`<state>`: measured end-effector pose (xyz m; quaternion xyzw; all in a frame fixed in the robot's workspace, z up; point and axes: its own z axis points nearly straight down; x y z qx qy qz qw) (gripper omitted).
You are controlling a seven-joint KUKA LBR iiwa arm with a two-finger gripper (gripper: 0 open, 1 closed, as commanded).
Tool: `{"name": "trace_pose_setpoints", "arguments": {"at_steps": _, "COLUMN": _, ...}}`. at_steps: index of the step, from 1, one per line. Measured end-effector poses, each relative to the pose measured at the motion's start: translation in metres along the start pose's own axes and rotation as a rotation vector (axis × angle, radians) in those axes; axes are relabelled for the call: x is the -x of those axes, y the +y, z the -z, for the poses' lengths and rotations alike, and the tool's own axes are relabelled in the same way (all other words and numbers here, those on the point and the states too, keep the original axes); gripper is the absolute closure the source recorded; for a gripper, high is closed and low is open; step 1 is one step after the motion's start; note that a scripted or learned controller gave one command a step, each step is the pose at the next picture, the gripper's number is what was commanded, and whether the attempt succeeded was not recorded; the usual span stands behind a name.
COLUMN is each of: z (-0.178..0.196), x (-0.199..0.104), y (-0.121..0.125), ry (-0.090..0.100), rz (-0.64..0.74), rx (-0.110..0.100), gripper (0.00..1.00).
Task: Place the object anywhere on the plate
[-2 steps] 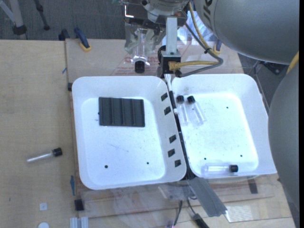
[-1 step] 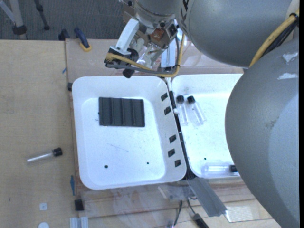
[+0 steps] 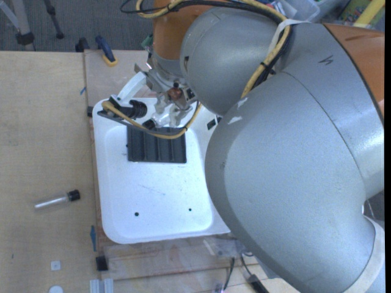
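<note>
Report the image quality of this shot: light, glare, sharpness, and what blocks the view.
Camera view: even, soft light; a broad pale sheen on the grey arm, no hard glare. The white bin is bright but its two dark specks stay visible. The arm looms large and slightly soft, hiding most of the frame's right side. The vial on the bench looks slightly blurred.

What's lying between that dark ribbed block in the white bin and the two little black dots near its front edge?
Nothing: the camera view shows bare white bin floor between the dark ribbed block and the dots.
</note>
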<state>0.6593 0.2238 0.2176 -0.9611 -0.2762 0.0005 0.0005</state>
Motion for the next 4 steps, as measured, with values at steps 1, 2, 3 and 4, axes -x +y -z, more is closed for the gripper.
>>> {"name": "trace_pose_setpoints", "arguments": {"at_steps": 1, "z": -0.021, "x": 0.03, "y": -0.018, "ry": 0.001, "rz": -0.269, "rx": 0.001, "gripper": 1.0}}
{"name": "trace_pose_setpoints", "arguments": {"at_steps": 2, "z": -0.021, "x": 0.03, "y": -0.018, "ry": 0.001, "rz": -0.268, "rx": 0.002, "gripper": 0.0}}
{"name": "trace_pose_setpoints", "arguments": {"at_steps": 3, "z": -0.13, "x": 0.084, "y": -0.046, "ry": 0.007, "rz": -0.361, "rx": -0.001, "gripper": 0.0}}
{"name": "trace_pose_setpoints", "arguments": {"at_steps": 4, "z": -0.034, "x": 0.167, "y": 0.073, "ry": -0.005, "rz": -0.359, "rx": -0.001, "gripper": 0.0}}
